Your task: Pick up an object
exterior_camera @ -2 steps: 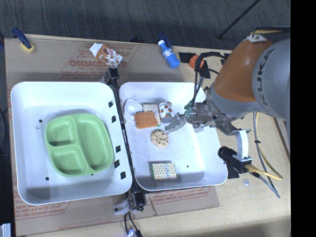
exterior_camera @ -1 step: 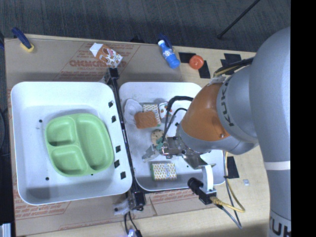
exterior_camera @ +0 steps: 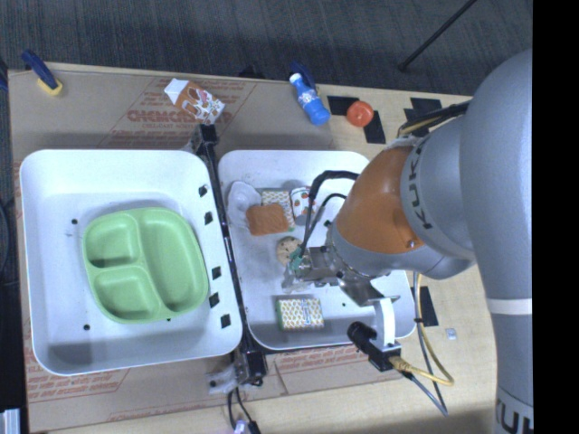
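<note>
The right bin [exterior_camera: 237,269] holds several small objects: a brown toast-like piece [exterior_camera: 267,218], a patterned packet [exterior_camera: 276,197] behind it, a small can-like item [exterior_camera: 299,203], a cookie [exterior_camera: 288,248] and a green-patterned square packet [exterior_camera: 300,313] near the front. My gripper [exterior_camera: 304,270] reaches down into this bin between the cookie and the square packet, under the orange wrist band [exterior_camera: 380,211]. The arm hides much of the bin's right half.
The left bin [exterior_camera: 45,206] holds a green sectioned tray [exterior_camera: 145,262]. Behind the bins on the bench lie a snack packet [exterior_camera: 194,102], a blue bottle [exterior_camera: 310,99], an orange ball [exterior_camera: 360,112] and a blue-yellow clamp [exterior_camera: 42,72].
</note>
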`<action>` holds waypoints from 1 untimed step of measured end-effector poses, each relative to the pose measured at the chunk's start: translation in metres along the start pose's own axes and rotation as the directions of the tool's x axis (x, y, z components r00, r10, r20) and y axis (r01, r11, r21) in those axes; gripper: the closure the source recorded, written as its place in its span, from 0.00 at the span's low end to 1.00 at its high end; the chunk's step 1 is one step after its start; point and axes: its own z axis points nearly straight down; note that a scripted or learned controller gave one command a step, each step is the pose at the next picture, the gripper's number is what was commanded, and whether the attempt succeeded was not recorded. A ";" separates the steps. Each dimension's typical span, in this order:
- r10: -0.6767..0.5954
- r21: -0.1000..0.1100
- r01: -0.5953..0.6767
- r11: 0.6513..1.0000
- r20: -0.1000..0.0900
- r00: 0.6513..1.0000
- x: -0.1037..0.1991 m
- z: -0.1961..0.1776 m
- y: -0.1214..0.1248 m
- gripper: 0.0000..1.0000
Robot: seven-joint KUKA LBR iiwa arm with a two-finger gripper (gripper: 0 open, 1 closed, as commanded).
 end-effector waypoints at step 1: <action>-0.004 0.000 0.004 1.000 0.000 1.000 0.000 -0.010 0.001 1.00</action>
